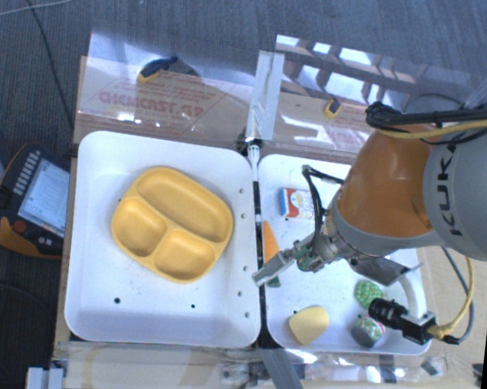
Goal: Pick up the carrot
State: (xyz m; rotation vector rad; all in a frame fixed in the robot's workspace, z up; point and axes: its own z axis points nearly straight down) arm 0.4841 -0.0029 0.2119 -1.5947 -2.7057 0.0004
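Gripper (271, 272) low in right bin, carrot (268, 240) just beside it

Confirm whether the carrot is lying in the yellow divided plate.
No: the carrot lies in the right bin against its left wall, while the yellow plate sits in the left bin.

Two bins sit side by side on the tabletop: the left bin (81, 301) holds a divided plate (172, 222). In the right bin (275, 330), the carrot (268, 239) lies against the left wall, with the claw (277, 269) just beside it.
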